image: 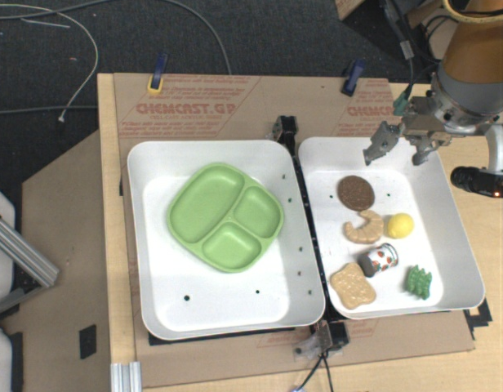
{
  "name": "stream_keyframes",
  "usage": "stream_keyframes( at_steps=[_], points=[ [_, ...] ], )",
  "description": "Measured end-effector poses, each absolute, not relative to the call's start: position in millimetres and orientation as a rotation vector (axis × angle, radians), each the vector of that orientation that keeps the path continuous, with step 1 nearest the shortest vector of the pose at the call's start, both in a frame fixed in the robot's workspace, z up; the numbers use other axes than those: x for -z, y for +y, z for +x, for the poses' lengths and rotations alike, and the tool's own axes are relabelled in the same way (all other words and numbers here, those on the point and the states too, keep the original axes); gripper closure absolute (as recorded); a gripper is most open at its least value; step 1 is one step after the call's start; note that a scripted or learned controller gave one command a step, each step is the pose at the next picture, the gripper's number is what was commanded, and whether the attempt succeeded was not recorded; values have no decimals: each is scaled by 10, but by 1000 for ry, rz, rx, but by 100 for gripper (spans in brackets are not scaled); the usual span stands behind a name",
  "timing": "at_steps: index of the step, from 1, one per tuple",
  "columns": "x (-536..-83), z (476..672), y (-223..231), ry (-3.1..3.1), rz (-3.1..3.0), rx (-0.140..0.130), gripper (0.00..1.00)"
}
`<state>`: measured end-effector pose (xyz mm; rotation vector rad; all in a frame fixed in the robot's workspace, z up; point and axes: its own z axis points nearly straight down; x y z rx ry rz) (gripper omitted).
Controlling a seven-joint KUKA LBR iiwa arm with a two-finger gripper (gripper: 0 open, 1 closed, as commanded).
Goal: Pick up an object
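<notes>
Camera view: gripper point(396, 148) spread wide, holding nothing, above right bin point(456, 243) near brown cookie point(355, 192).

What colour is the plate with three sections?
The plate is light green, lying in the left bin; the camera view shows it best.
</notes>
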<state>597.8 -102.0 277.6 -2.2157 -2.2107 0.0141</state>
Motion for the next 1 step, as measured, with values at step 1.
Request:
stream_keyframes(
  at_steps=[1],
  points=[
    [-2853,5994,-1018,-2221,-2220,-1,0]
  ],
)
